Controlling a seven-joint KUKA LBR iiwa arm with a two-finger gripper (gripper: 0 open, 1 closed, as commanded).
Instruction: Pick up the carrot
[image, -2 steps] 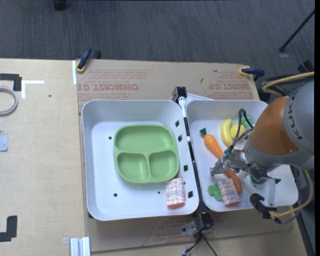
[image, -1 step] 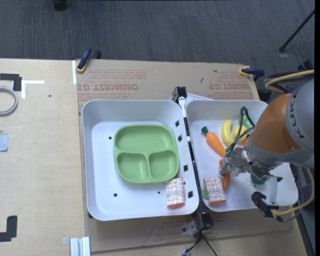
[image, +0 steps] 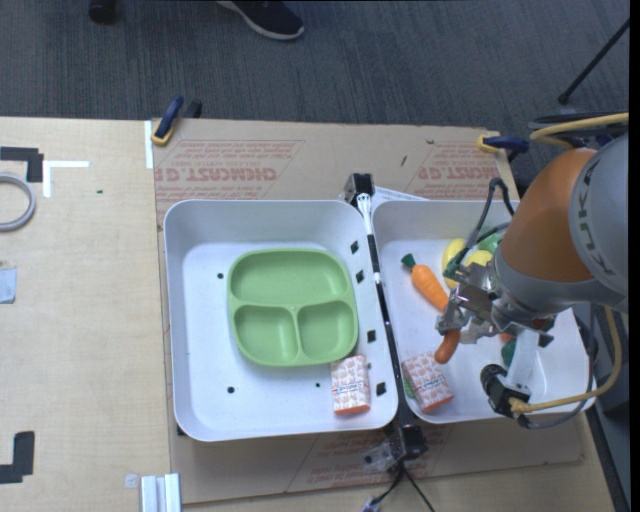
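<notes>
My tool (image: 452, 322) hangs over the right bin (image: 400, 225); whether it grips anything, I cannot tell. The carrot (image: 430, 285) lies just left of it, tilted. The green tray (image: 293, 306) sits in the left bin (image: 200, 300).

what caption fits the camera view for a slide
KUKA arm's end effector hovering by the carrot in the right bin, with a green divided plate in the left bin.
</notes>
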